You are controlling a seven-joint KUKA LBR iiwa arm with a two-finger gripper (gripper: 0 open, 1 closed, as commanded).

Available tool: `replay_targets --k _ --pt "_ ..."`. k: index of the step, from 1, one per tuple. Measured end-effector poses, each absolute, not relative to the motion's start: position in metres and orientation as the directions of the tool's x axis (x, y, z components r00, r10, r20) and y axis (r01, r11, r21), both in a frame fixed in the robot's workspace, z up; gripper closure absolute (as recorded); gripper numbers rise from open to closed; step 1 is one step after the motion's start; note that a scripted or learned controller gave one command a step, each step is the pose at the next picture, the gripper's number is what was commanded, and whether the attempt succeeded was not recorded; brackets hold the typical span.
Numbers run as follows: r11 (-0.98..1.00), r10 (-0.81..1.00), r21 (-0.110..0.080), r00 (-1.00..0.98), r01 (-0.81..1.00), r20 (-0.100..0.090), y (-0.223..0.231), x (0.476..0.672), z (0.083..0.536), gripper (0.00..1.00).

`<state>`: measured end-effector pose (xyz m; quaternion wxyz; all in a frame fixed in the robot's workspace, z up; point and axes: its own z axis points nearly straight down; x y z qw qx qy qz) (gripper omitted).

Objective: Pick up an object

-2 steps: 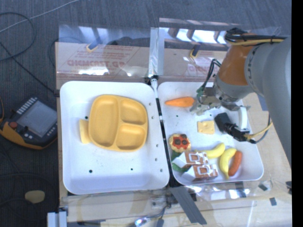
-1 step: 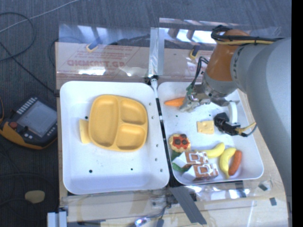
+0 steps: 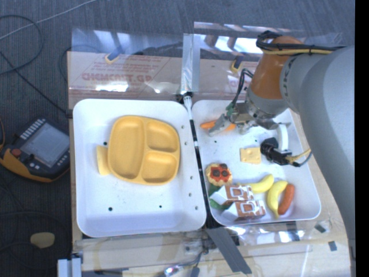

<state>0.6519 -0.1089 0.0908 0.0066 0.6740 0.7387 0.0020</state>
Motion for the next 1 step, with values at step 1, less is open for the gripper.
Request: replay_targets --k 1 --pt "-0.101 0.995 -0.019 0.101 0.995 -0.001 -0.1071 0.6655 0.0876 0.00"
